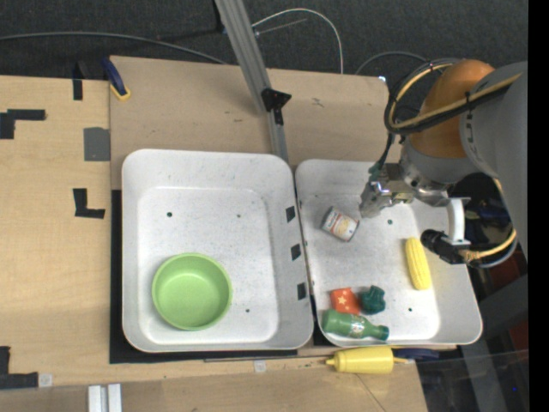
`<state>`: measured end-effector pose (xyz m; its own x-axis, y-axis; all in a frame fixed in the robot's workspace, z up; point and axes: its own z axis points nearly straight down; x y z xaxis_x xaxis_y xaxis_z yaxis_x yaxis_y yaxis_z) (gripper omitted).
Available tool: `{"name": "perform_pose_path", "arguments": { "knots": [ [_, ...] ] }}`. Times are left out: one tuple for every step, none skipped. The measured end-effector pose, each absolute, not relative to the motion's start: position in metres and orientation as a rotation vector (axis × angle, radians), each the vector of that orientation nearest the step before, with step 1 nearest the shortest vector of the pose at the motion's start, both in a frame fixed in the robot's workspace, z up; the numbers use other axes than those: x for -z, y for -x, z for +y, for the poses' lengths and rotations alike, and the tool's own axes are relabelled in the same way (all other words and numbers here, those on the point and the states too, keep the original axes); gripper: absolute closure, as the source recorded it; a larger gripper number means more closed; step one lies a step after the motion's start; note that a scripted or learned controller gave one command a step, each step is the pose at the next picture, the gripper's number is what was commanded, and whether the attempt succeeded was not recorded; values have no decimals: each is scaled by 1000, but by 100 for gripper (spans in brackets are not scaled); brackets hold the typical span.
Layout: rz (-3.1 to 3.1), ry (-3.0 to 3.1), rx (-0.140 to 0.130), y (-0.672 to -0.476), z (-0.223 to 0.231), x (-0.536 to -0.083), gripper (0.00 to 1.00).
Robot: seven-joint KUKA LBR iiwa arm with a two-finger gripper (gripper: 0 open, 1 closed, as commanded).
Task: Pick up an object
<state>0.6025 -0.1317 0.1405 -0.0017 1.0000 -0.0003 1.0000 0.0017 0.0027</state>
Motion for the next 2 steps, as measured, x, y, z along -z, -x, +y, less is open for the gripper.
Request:
{"name": "perform_pose_path", "arguments": {
  "knots": [
    [2220,-2216,-5,-602,-131,-204,100],
    [2220,-2216,-4,-604,-141,-261,100]
  ]
}}
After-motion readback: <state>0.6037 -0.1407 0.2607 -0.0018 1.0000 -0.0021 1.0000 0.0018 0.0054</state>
